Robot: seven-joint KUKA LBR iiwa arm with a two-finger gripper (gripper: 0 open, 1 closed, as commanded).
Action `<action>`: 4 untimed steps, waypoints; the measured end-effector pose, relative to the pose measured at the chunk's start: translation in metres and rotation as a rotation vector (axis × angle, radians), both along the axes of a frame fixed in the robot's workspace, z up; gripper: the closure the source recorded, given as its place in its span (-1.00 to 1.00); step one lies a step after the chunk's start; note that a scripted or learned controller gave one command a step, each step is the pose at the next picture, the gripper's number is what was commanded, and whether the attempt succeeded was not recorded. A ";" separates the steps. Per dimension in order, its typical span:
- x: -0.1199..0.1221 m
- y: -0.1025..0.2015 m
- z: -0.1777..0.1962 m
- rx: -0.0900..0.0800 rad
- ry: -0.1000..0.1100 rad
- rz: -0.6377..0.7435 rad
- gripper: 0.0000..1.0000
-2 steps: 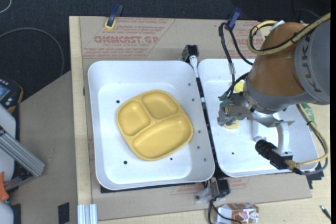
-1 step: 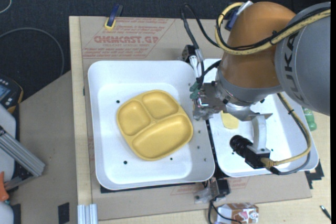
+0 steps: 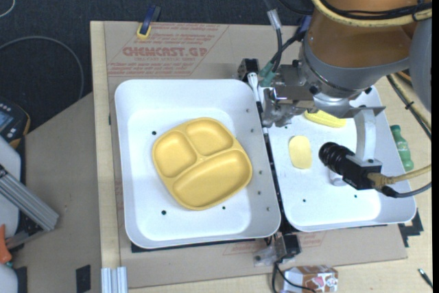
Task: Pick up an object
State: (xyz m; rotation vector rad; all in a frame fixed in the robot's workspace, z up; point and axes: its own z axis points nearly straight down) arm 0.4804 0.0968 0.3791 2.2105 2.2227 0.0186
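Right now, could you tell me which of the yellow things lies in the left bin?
The divided yellow tray, large with three compartments; the small pale oval piece and the banana-like piece lie in the right bin.

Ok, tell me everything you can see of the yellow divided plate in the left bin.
The yellow divided plate looks like glossy moulded plastic, rounded at the corners, with three compartments: two small ones toward the far side and one large one toward the near side. All three are bare. It lies flat and upright, turned at a slant to the bin walls, near the middle of the left bin, resting on its white floor. Nothing else touches it.
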 end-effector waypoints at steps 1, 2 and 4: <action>-0.001 0.082 0.009 -0.001 0.009 0.003 1.00; -0.001 0.026 -0.027 -0.005 0.019 -0.011 1.00; 0.000 0.029 -0.004 -0.004 0.011 -0.004 1.00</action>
